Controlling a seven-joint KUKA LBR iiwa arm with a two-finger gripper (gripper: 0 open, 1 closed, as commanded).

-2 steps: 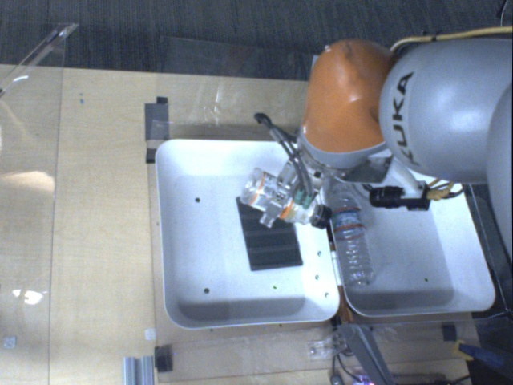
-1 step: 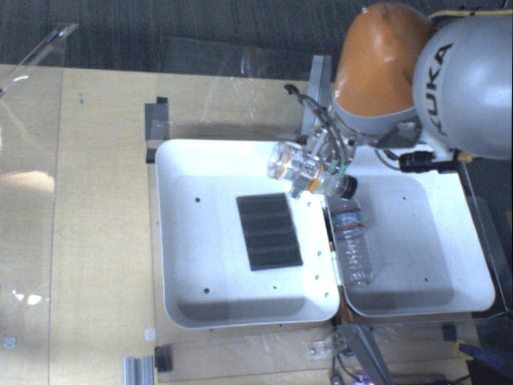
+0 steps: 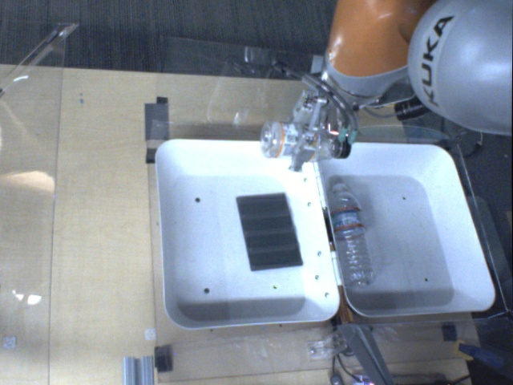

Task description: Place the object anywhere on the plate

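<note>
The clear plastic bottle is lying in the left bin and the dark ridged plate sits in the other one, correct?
Not quite. The camera view shows the bottle lying in the right bin, along its left wall. The dark ridged plate sits in the left bin.

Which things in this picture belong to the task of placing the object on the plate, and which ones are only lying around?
Belong to the task:
- clear plastic bottle, lying in the right bin
- dark ridged plate, flat in the left bin
- gripper, above the bins' far edge

Only lying around:
- wooden bench
- clear panel at the left
</note>
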